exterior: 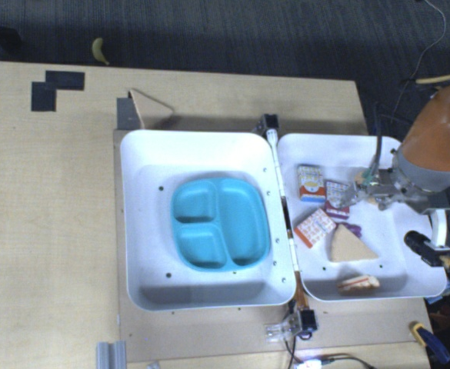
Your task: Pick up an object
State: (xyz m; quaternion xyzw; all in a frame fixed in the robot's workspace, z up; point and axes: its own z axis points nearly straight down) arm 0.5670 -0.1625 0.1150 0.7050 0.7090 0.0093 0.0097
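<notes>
L bin [144,206] w/ blue tray [220,221], R bin [409,279] w/ snack packs [317,206], gripper [363,187] state unclear

A rounded orange band [432,133] is seen above the wrist, followed by a grey housing [432,177]. A thin cable [376,154] is run along the metallic gripper [361,187] mount.

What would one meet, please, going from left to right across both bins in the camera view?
Left bin → blue divided tray → divider between the bins → small orange-and-white box → tan wedge → gripper → grey arm with orange band.
</notes>
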